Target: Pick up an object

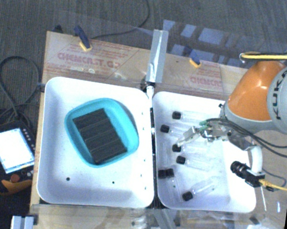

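Several clear vials with black caps lie scattered in the right bin (237,204): one cap near the back (176,115), one by the left wall (164,128), and one vial at the front (196,190). My gripper (189,138) hangs low over the middle of this bin, pointing left, its tip just above a black-capped vial (176,148). The grey arm with its orange band (252,95) covers the bin's back right corner. I see nothing held in the gripper.
The left bin (50,177) holds a blue dish (77,115) with a black ridged block (99,135) lying in it. A metal post (157,55) stands behind the wall between the bins. A black fitting with a yellow cable (241,170) sits at the right bin's edge.
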### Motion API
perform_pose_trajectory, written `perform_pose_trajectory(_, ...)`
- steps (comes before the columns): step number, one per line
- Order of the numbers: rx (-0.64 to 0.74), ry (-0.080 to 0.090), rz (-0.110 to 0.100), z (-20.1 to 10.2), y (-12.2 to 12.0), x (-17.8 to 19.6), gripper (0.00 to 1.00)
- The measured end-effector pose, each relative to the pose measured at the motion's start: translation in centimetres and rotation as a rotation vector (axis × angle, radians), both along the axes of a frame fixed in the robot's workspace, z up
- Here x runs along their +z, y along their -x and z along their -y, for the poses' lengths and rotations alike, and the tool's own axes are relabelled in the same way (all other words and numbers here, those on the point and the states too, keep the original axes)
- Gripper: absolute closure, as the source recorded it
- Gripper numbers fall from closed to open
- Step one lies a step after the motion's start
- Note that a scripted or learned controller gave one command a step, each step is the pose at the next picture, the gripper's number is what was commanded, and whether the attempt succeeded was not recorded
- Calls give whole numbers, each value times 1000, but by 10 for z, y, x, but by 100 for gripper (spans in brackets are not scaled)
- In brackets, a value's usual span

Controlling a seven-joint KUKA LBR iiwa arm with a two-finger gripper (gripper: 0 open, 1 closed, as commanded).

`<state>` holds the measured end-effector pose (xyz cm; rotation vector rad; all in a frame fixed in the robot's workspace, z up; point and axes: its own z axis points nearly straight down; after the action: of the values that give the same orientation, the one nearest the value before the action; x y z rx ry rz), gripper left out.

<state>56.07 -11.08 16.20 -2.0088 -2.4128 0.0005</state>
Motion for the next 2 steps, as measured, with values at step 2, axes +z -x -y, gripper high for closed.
perform_pose_trajectory(2,333,-1,2,-10,-19,32,0)
